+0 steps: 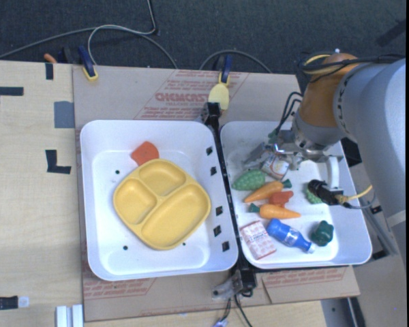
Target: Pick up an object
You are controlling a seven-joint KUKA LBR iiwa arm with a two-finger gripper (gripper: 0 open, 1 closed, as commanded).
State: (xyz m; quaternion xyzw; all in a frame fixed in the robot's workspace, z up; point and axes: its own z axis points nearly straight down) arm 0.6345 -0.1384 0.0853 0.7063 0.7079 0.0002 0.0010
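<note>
The gripper (pixel 281 161) is lowered into the right bin (pixel 354 247), right of centre, above a slim orange carrot (pixel 264 192) lying slantwise; whether its jaws are parted cannot be told.

Yellow divided plate (pixel 162 203) & orange piece (pixel 144 152) in left bin (pixel 95 203).

You see two orange carrots (pixel 264 192) (pixel 281 212) lying flat, centred in the right bin (pixel 354 251), tips leftward.
</note>
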